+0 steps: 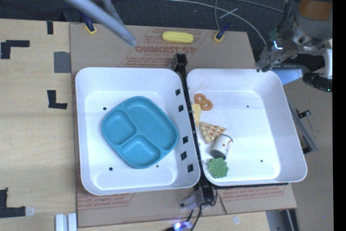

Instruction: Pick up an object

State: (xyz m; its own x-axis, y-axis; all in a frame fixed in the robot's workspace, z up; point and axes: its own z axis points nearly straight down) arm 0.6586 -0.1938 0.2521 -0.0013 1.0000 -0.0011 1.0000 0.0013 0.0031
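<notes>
Green toy (218, 167) lies in the right bin (270, 132), well apart from the gripper (266, 62), whose grip I cannot tell.

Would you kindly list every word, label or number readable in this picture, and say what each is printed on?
"CHEMCAST GP", roughly: red print on the brown cardboard sheet behind the left bin; the letters are blurred, so this reading is unsure.
A second red line under it: too small to read.
Red print on the cardboard's front edge: too blurred to read.
</notes>
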